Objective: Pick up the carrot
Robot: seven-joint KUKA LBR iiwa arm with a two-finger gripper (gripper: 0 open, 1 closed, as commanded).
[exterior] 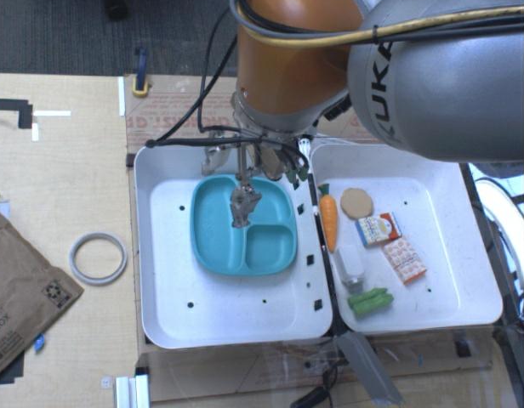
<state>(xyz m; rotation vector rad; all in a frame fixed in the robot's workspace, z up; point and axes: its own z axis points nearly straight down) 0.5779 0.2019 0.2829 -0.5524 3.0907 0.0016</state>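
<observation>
A: Carrot [329,221] lies in the right bin [449,317], hard against the wall it shares with the left bin [160,313].

B: And the end effector [242,208]?

A: It hangs over the blue plate [245,257], left of the carrot, nothing between its fingers; how far they are parted cannot be told.

B: Risks?

A: A finger could strike that wall beside the carrot, or catch the clear bottle [350,264] just below it.
</observation>
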